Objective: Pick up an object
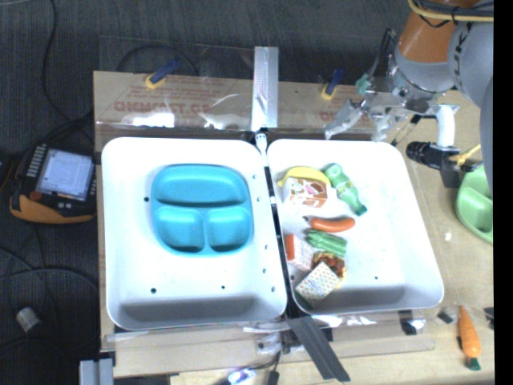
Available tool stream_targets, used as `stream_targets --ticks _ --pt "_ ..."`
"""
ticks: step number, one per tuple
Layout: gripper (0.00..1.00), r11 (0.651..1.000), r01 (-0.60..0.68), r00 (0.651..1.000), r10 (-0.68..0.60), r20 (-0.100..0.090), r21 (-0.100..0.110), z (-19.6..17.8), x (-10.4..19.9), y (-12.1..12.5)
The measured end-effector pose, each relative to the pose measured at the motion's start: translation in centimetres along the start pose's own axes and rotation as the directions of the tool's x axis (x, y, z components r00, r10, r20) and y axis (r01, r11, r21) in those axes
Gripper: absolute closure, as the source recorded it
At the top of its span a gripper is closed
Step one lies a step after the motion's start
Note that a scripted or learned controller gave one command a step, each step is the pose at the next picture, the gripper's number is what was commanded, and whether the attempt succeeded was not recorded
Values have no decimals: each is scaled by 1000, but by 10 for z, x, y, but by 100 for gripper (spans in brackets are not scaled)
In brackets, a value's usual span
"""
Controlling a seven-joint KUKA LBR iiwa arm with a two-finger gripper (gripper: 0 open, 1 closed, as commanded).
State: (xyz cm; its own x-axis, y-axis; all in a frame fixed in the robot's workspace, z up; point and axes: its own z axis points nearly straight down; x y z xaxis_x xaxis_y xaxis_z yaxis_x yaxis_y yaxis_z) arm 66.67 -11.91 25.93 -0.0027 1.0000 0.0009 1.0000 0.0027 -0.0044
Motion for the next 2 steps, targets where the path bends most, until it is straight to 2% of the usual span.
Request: stream_targets --ticks 1,2 --pt "0 998 -67 998 67 4 2 152 -59 -9" --pt "100 998 -67 998 67 5 6 144 -59 -10"
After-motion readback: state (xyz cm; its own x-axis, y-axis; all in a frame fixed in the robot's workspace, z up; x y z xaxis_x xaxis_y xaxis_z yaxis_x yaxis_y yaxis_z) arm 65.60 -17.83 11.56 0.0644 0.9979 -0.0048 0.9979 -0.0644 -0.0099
